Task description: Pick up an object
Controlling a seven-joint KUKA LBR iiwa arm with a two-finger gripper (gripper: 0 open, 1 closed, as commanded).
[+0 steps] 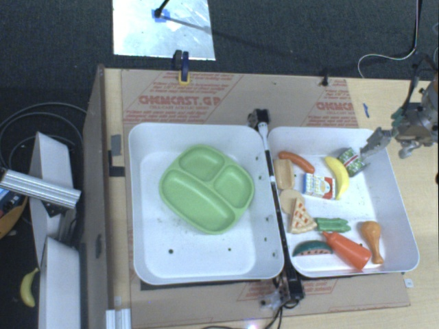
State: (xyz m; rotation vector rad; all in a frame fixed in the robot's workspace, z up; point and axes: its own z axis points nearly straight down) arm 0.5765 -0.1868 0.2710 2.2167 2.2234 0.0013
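Observation:
The right bin (398, 204) holds several toy foods: a red sausage (295, 161), a yellow banana (336, 173), a green and white can (350, 160), a small white carton (319, 185), a pizza slice (300, 218), an orange carrot (347, 249), a chicken drumstick (372, 238) and a watermelon slice (311, 249). My gripper (374, 144) reaches in from the right over the bin's far right corner. Its tip is just beside the can, and whether it touches the can is unclear.
The left bin (147, 252) holds a green divided plate (206, 187). A black clamp (261, 118) sits at the far end of the ridge between the bins. A bread piece (283, 175) and a green pepper (333, 224) also lie in the right bin.

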